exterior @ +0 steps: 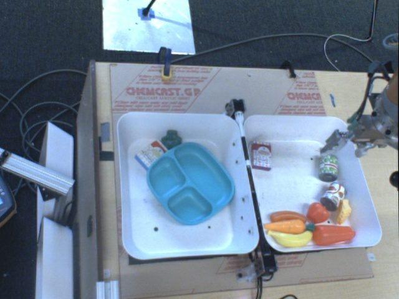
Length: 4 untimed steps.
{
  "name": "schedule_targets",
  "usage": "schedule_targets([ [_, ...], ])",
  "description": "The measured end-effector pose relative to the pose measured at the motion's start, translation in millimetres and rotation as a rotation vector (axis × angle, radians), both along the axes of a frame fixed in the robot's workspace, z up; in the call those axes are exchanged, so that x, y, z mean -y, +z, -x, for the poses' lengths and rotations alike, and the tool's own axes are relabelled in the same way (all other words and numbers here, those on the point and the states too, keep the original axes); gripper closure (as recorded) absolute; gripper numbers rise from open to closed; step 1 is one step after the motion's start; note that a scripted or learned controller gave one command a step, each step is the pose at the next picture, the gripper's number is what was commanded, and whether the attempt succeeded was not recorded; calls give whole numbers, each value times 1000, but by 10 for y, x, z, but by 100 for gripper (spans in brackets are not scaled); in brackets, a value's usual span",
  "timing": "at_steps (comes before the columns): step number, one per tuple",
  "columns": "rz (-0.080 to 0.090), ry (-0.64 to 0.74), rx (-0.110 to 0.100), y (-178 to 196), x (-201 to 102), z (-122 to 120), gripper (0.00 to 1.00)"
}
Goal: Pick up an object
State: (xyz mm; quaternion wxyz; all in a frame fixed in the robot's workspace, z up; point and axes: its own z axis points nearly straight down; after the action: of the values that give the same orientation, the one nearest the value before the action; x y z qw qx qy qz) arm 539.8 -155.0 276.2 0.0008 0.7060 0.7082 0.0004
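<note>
The gripper (341, 139) hangs over the right bin (293, 185), near that bin's far right corner, with the grey arm (381, 120) reaching in from beyond the bin's right wall. Whether it is apart or together cannot be told from this slant; nothing shows clamped in it.

Taking the right bin as the landmark, the nearest thing to the end effector is a small green-labelled can (328, 167), standing upright against the bin's right side, just below and a little left of the gripper, apart from it. Further toward the bin's near edge along the same side lies a second small can (333, 195) with a red and white label, tipped over. Beside it sits a yellow wedge (343, 211) close to the right wall.

In the bin's near right corner a cluster of toy food lies together: a red tomato (317, 212), an orange carrot (333, 233), a yellow banana (290, 238), and a small orange sausage-like piece (287, 217) just above the banana. All of these are well apart from the gripper.

At the bin's far left, close to the divider between the bins, a small red box (260, 156) lies flat.

Left of the right bin, the left bin (143, 229) holds a blue compartment plate (190, 182), a small card box (149, 154) and a dark green piece (171, 138) at the plate's far edge.
</note>
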Motion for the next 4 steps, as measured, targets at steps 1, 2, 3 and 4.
schedule_targets([
  [1,-1,-2,-3,-987,108,-328,0],
  [2,-10,3,-1,-1889,197,-548,0],
  [3,-3,2,3,-1769,231,-554,100],
  [4,2,-2,3,-818,524,-164,100],
])
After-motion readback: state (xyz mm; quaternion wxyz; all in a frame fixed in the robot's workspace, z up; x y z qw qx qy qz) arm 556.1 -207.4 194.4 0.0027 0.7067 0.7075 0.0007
